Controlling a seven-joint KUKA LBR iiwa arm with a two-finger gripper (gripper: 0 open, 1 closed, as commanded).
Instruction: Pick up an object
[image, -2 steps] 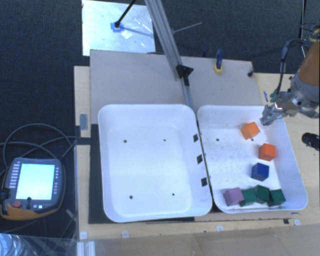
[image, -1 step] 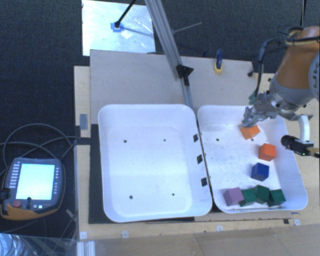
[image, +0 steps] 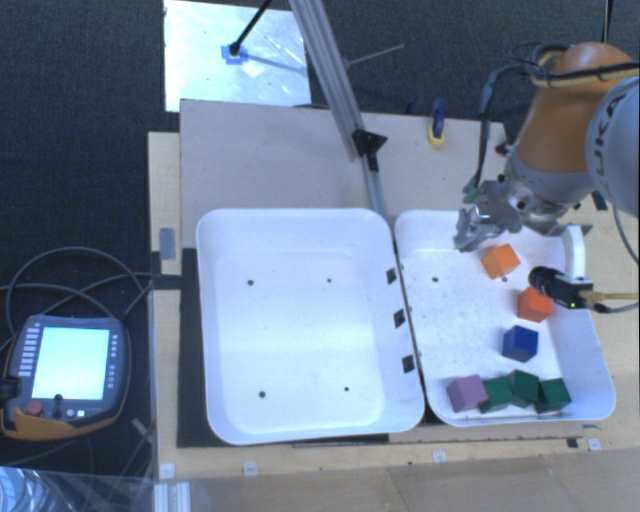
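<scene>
The right bin (image: 440, 330) holds several blocks. An orange block (image: 500, 261) lies near its far side, a darker orange one (image: 534, 304) sits further right, and a blue block (image: 520, 343) lies below that. Along the near edge stand a purple block (image: 465, 392) and green blocks (image: 497, 392) (image: 524, 385) (image: 552, 394). My gripper (image: 470, 236) hangs over the far part of the right bin, just left of and above the orange block. Nothing shows between its fingers.
The left bin (image: 295, 330) sits beside the right one, joined by black clips (image: 398, 318). A slanted metal pole (image: 340, 90) crosses the back of the bench. A teach pendant (image: 65, 375) with cables lies off the bench at left.
</scene>
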